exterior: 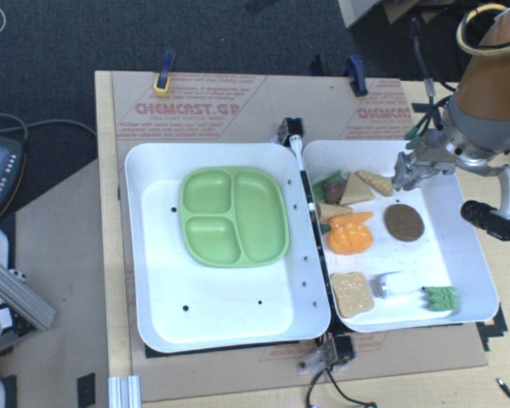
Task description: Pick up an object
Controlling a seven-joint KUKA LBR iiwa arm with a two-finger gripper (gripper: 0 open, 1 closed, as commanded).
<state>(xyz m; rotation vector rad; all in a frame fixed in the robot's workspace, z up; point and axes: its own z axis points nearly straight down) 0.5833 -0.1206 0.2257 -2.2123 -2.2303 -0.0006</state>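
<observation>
Toy foods lie scattered in the right bin (472, 253), none of them lifted; a brown round cookie (404, 223) sits near the bin's middle, an orange pepper-like piece (349, 234) lies to its left, and a tan wedge (358, 189) and a pale bread-like piece (375, 181) rest toward the far side beside a small green bit (327, 179); nearer the front edge lie a square cracker-like toast (352, 293), a white tube-like item (397, 286) and a green block (440, 298). The gripper (405, 179) hangs over the far part of this bin, just right of the bread-like piece and above the cookie; nothing shows between its fingers, and whether they stand wide or narrow I cannot tell. The left bin (149, 253) holds a green divided plate (235, 216) with three compartments, lying flat toward the far side; both bins rest on a brown board (110, 143) clamped at its far edge.
</observation>
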